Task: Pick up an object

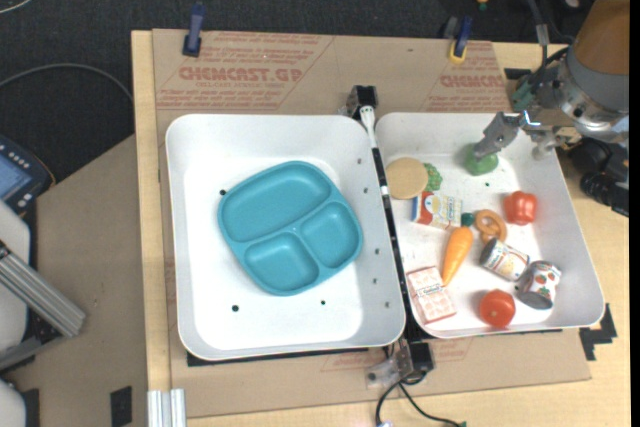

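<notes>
Two white bins; right bin (575, 245) holds toy food. Gripper (487, 149) sits over green object (481, 161) at its far side, finger state unclear; green object partly hidden, beyond carrot (455, 253).

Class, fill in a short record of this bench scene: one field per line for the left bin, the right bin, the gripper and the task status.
left bin: holds a blue divided plate
right bin: carrot, two tomatoes, small packets and tins
gripper: low at the right bin's far end, at a green item
task status: no object seen lifted
</notes>
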You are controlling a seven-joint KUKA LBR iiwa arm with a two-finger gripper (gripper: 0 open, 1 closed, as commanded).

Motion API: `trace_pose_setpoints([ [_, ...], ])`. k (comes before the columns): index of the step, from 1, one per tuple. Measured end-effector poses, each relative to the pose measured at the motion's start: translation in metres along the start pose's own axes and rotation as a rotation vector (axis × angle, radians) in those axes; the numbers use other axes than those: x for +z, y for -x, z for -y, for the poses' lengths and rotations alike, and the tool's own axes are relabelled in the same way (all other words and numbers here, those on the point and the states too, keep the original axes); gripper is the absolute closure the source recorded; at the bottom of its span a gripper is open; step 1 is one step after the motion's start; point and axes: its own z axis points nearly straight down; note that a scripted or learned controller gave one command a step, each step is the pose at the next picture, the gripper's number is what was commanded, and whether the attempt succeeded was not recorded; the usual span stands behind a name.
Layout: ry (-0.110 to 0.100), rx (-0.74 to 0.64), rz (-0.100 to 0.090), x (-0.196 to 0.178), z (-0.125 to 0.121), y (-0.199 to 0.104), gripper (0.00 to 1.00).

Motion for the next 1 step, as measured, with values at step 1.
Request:
trace_pose_setpoints([
  [1, -0.001, -0.003, 0.0, 0.0943, -0.0433, 0.0058, 0.0],
])
